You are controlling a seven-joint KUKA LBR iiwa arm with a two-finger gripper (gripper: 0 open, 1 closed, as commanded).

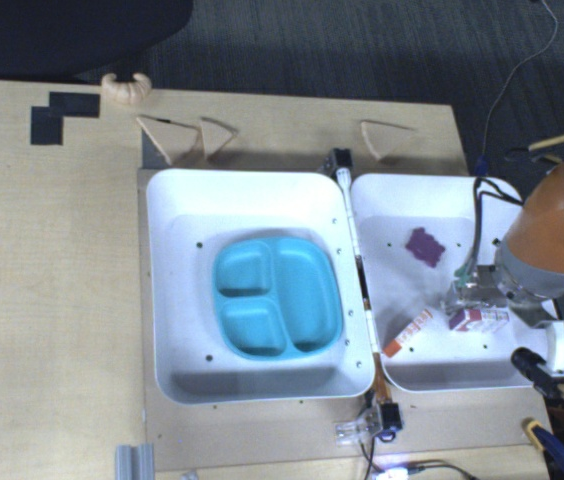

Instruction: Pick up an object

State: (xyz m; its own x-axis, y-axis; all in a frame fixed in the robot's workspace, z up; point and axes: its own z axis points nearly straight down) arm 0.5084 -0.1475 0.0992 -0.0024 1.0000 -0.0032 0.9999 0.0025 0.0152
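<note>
The right bin (402, 208) holds three small things. A purple block (425, 246) lies toward its back. A white tube with an orange cap (408, 332) rests near the front wall. A small maroon and white box (472, 318) sits at the right side. My gripper (478, 298) is low in the right bin, directly over that box and apparently touching it. The grey arm with its orange band (560, 233) hides the bin's right wall behind it.
The left bin (177, 218) contains a blue divided plate (276, 295). A ridge (354, 258) separates the two bins. Cables run along the right bin's far right corner (492, 193). Wooden bench surface (52, 298) stretches to the left.
</note>
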